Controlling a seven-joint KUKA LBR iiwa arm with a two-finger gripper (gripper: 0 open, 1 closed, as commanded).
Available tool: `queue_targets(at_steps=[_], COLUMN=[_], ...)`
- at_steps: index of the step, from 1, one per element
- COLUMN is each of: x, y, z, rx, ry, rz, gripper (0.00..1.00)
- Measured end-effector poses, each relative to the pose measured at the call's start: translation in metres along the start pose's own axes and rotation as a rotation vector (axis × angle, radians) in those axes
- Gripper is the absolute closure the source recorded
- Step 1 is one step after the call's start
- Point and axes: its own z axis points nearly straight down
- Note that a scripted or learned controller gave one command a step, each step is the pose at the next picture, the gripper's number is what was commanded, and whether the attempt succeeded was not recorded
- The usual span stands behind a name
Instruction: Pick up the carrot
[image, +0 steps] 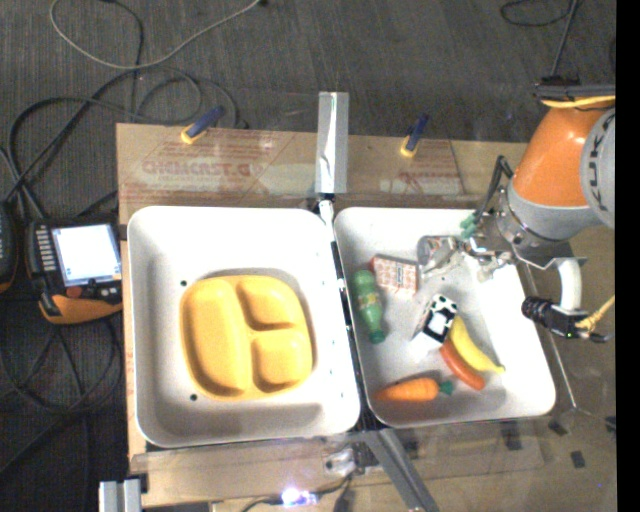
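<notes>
Camera view is showing the pincer (437, 256) hovering high in the right bin (535, 395), its spread unreadable, while the carrot (412, 389) is lying near the front wall — touching a banana (472, 349), so a descent is risking a nudged or doubled grab.

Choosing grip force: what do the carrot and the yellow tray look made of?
Carrot: probably moulded plastic, a toy; uniform orange, smooth, slight sheen. Yellow tray: likely hard plastic; even colour, rounded moulded compartments, satin finish.
</notes>
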Motion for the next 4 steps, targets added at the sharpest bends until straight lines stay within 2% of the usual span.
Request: queue_targets(at_steps=[1, 2, 3, 4], x=[0.049, 0.087, 0.070, 0.091], y=[-0.081, -0.094, -0.093, -0.094], z=[-0.012, 0.013, -0.041, 0.004], rx=[0.000, -0.002, -0.004, -0.001], ry=[0.000, 0.000, -0.003, -0.001], rz=[-0.284, -0.674, -1.025, -1.177], gripper=[0.00, 0.00, 0.00, 0.00])
